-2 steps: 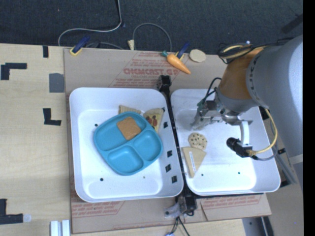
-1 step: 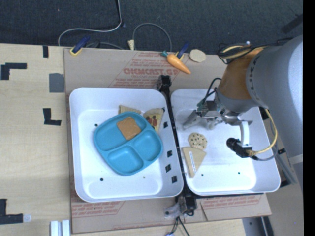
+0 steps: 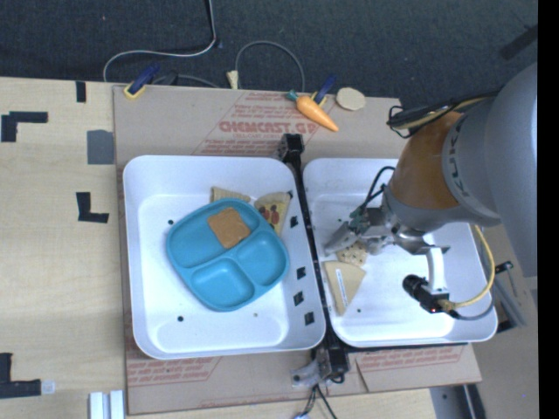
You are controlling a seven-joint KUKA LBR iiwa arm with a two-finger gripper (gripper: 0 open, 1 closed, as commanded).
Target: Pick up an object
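arm [image 3: 454, 168]: reaching in from right | gripper [image 3: 348, 236]: lowered, pointing left

Glossy blue plastic tray [image 3: 229, 264]

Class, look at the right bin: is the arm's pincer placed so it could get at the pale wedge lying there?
Probably yes. The pincer hangs low in the right bin, just above the wedge, with a cracker between them. Nothing covers the wedge, though it lies close to the divider.
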